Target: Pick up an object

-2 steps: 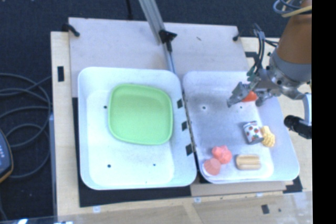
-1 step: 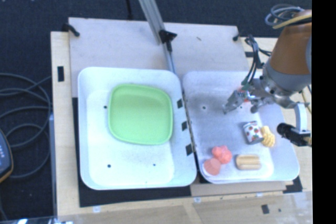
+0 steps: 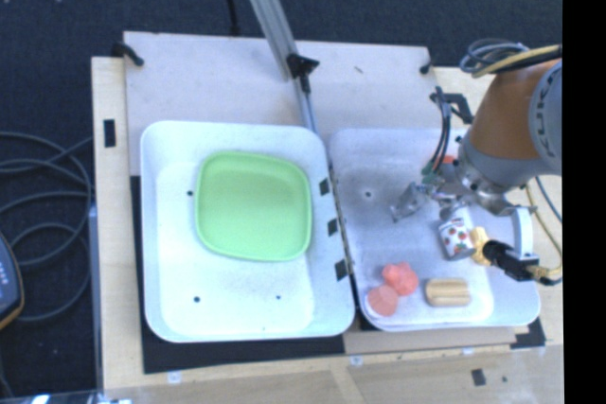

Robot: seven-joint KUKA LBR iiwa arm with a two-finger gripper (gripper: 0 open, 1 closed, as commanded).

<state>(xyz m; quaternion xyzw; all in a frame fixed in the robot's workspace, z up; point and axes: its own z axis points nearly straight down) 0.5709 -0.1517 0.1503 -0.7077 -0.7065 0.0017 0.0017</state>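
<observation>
Two white bins are seen side by side; the left bin (image 3: 170,298) is occupied by a green plate (image 3: 254,205). The arm (image 3: 507,132) is reached over the right bin (image 3: 379,156), its gripper (image 3: 409,202) lowered toward the floor — whether the claw is open or closed cannot be told. Near the front edge, well apart from the gripper, lie a tan roll (image 3: 447,292), a patterned white cube (image 3: 456,238) and two pink pieces (image 3: 392,288).
</observation>
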